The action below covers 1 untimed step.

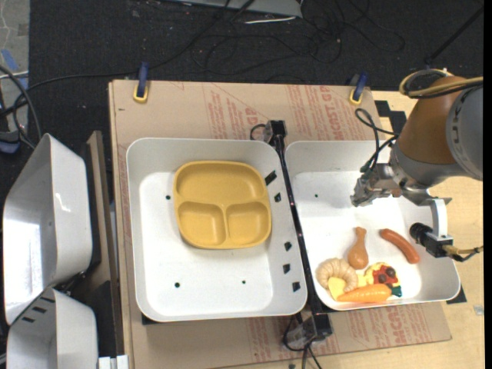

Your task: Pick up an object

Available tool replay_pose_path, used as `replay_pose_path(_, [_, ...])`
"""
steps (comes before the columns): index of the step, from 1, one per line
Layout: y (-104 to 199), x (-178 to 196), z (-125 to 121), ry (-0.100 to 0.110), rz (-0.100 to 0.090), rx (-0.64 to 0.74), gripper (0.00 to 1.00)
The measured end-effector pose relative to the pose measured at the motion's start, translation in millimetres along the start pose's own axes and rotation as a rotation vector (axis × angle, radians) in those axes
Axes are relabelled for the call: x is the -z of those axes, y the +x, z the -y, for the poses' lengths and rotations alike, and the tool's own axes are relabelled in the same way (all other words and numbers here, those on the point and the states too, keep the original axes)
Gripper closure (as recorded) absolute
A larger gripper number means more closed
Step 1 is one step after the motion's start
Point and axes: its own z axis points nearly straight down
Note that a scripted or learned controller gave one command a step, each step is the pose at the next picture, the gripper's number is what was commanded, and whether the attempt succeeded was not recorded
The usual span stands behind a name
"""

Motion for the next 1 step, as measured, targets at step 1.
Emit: replay_pose_path(1, [7.9, 52.7, -9.1, 0.034, -0.016, 0.005, 1.00])
